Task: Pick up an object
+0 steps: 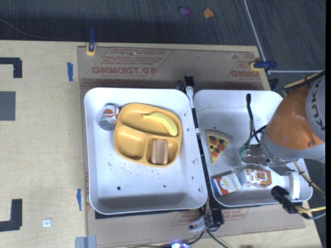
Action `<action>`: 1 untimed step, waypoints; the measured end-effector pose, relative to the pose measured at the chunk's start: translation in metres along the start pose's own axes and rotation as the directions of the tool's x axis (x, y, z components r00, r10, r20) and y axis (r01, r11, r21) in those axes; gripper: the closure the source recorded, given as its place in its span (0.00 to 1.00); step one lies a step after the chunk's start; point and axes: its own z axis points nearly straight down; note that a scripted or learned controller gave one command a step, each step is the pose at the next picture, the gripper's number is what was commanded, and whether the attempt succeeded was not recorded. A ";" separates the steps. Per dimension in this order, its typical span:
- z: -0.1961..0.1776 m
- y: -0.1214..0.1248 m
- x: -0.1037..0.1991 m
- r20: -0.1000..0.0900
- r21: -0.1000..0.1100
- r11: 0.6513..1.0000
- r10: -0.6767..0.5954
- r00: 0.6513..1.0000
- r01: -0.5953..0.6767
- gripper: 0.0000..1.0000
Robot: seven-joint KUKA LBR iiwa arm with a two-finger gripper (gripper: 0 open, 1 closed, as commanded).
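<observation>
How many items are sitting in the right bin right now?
3: pizza slice near the bin's left wall, carton at the front, and packet beside it under the gripper. The arm may hide more.

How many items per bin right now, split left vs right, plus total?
Left bin: 4 (can, yellow tray, banana, hot dog)
Right bin: 3 (pizza slice, two small cartons)
Total: 7. The arm covers part of the right bin, so more may lie under it.
</observation>
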 end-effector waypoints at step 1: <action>0.000 0.000 0.000 0.000 0.000 1.000 0.000 1.000 0.000 0.00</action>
